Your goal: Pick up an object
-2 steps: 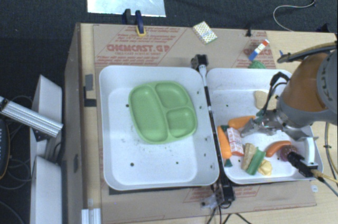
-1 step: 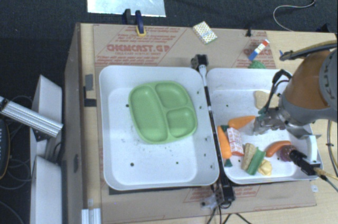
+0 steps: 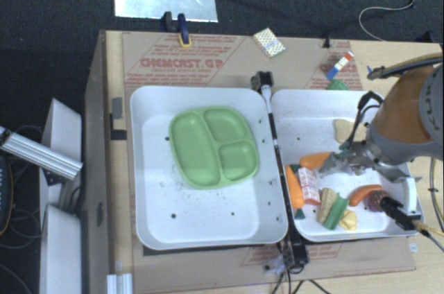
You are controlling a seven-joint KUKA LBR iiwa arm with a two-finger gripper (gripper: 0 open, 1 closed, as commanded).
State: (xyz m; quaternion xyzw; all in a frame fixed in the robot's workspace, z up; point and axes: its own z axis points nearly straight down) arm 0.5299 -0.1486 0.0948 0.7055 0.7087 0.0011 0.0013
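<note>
My gripper point(image 3: 345, 159) hangs low over the middle of the right bin point(image 3: 305, 109), with the grey wrist and orange band behind it at the right. Just left of it lies an orange carrot-like piece point(image 3: 316, 161); whether they touch I cannot tell. Below it are a red and white packet point(image 3: 307, 184), a green and tan stick point(image 3: 332, 209), a yellow bit point(image 3: 349, 220), an orange sausage point(image 3: 363, 193) and a dark red lump point(image 3: 377, 201). A tan piece point(image 3: 343, 127) lies farther back. I see nothing lifted.
The left bin point(image 3: 149, 175) holds a green divided plate point(image 3: 212, 146). On the bench behind the bins lie a yellow checkered block point(image 3: 268, 42), a red, white and blue item point(image 3: 338, 65) and a blue and yellow clamp point(image 3: 182, 29).
</note>
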